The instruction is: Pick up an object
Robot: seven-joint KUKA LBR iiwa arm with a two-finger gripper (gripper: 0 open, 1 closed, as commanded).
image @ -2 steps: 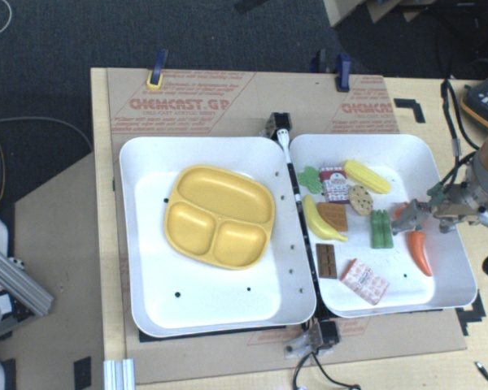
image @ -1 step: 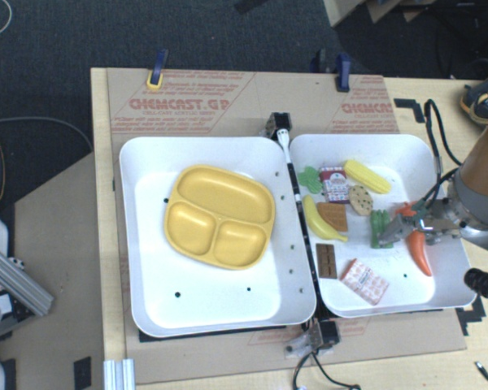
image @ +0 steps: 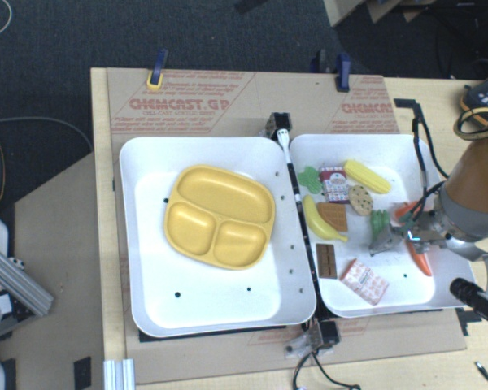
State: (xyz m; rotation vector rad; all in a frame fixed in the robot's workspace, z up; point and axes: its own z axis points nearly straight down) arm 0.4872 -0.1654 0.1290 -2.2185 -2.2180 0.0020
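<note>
From above, the desk [image: 228, 96] carries two white bins. The left bin [image: 146, 299] holds one yellow plate [image: 220, 216] with three compartments, lying near the middle.

The right bin [image: 407, 299] holds a jumble of small toy foods: two yellow bananas, one [image: 367, 176] toward the back, one [image: 321, 222] near the left wall; a red-and-white box [image: 336, 184] whose print is too small to read; a round speckled cookie [image: 360, 199]; a brown slice [image: 333, 216]; a dark brown bar [image: 326, 260]; a red-and-white packet [image: 364, 281] near the front; a green piece [image: 310, 179] at the back; and an orange carrot [image: 420, 258] on the right.

The claw [image: 388, 240] sits low over the right bin beside the carrot; whether it is apart or together I cannot tell.

The cardboard under the bins reads "CHEMCAST GP" in red.
</note>
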